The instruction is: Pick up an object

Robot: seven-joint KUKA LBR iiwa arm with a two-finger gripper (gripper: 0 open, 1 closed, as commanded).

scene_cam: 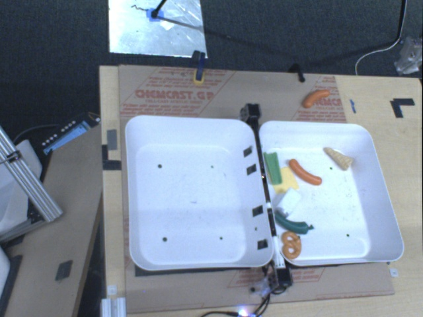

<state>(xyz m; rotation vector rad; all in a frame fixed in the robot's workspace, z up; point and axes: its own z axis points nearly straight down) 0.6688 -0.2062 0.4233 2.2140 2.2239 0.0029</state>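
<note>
Standing here, I cannot tell anything of the arm's colours, shape, cables or markings at this moment.

I can't make out what the pale piece (289, 202) beside the yellow block (288, 177) is. The metal frame (23, 177) at left and the crumpled plastic (410, 55) run off the edges.

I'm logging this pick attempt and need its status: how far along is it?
Nothing looks done yet. Every item lies loose: the hot dog, green stick, yellow piece, cone, dark green piece and pretzel sit in the right bin; another sausage rests on the bench. Nothing is in hand. The whole pick remains.
</note>
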